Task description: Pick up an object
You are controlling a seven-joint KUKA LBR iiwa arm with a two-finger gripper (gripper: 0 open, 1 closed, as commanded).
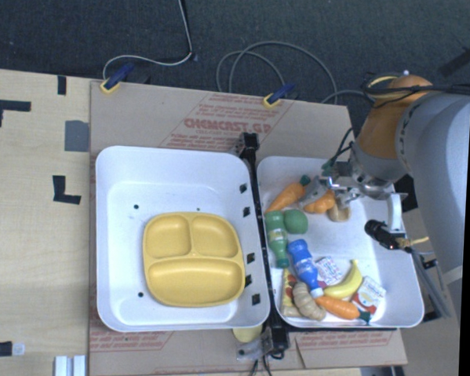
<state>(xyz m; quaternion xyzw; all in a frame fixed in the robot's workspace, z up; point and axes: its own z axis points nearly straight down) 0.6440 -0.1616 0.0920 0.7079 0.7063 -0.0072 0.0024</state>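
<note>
You see two white bins side by side on a brown board. The left bin [114, 177] holds a yellow plate [193, 260] with three parts. The plate lies flat near the middle of that bin.

The right bin [406, 298] holds the toys. The arm [414, 141] comes in from the right, grey with an orange band, and it reaches down into the top part of this bin. The gripper [338, 198] sits low over the bin floor, near the bin's far end. Its tip is just beside a small orange toy [321, 202] and a tan bit under it. You cannot tell if it has closed on anything, and no toy shows clearly held in it.

A carrot [286, 196] lies tilted, just left of the orange toy, with its green top pointing toward the gripper. Below it sit a green toy [294, 221] and a green bottle [276, 234], close to the wall between the bins. A blue bottle [303, 261] lies below them, slanting down toward the near end. A banana [348, 282] lies to the right of the blue bottle. A second carrot [340, 307] lies at the near end, below the banana. A tan toy [307, 303] lies just left of it, touching the blue bottle's cap end.

Wires loop on the dark floor past the board.
</note>
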